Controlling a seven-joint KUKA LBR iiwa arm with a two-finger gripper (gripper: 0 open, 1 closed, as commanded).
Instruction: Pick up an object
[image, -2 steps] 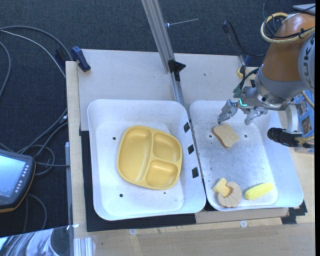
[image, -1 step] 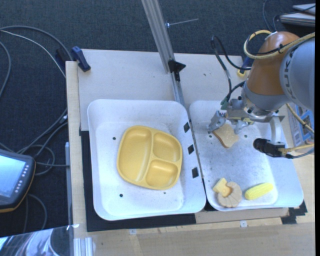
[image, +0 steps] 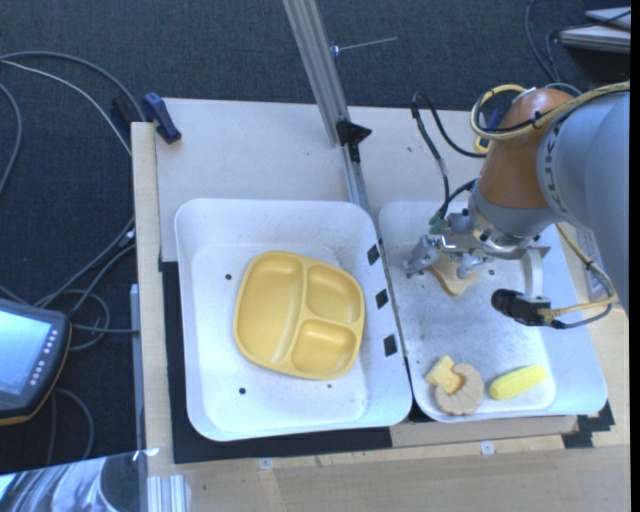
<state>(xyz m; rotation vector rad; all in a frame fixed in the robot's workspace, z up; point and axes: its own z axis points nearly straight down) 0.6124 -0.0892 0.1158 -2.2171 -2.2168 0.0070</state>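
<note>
I look for words and numbers, and I can't read any. The yellow tray has no writing on it. The two white bins are plain too. There are small black marks on the strip between the bins, off to the side of the jaws, but they are just dark squares to me, not letters. The screen at the far edge, well away from the jaws, glows pale blue, and it is too small and blurry for me to read.
</note>
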